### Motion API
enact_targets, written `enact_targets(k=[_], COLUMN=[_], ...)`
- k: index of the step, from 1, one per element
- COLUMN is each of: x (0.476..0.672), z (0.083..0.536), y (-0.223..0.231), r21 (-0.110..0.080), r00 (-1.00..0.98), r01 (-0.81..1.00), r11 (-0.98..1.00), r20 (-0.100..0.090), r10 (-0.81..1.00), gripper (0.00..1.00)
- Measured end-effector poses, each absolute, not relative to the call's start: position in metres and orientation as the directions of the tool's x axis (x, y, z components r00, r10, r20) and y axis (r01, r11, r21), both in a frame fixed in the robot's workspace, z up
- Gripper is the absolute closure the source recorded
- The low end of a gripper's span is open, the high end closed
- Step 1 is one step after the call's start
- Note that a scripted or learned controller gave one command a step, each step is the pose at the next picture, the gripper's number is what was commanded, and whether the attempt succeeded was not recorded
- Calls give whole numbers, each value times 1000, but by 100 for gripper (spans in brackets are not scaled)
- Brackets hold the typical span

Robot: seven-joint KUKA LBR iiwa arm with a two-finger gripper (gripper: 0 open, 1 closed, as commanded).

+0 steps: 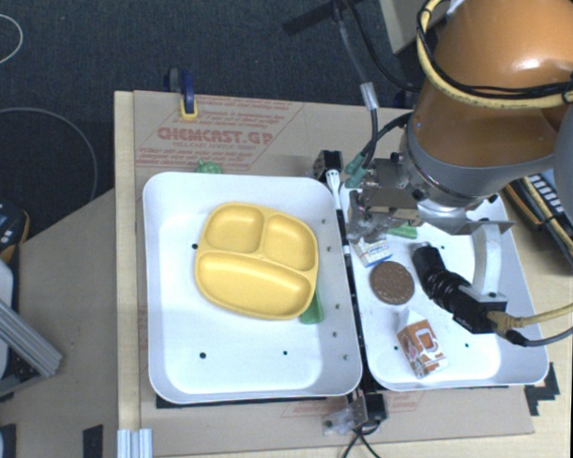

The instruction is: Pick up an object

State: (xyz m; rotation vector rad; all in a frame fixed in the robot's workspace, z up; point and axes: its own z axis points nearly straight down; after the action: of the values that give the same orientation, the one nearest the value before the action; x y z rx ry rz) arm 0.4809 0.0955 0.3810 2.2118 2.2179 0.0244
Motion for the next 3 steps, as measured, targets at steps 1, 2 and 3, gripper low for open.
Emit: enact_targets(k=[1,2,3], x=[477,503,480], z=[296,261,363], y=[167,158,87], r21=[-11,-6,12], r00=[-7,2,7], r01=[1000,1000,1000], r11=[7,-2,-7], r20=[-1,-2,1], r10=[1000,1000,1000], gripper=[100,100,100])
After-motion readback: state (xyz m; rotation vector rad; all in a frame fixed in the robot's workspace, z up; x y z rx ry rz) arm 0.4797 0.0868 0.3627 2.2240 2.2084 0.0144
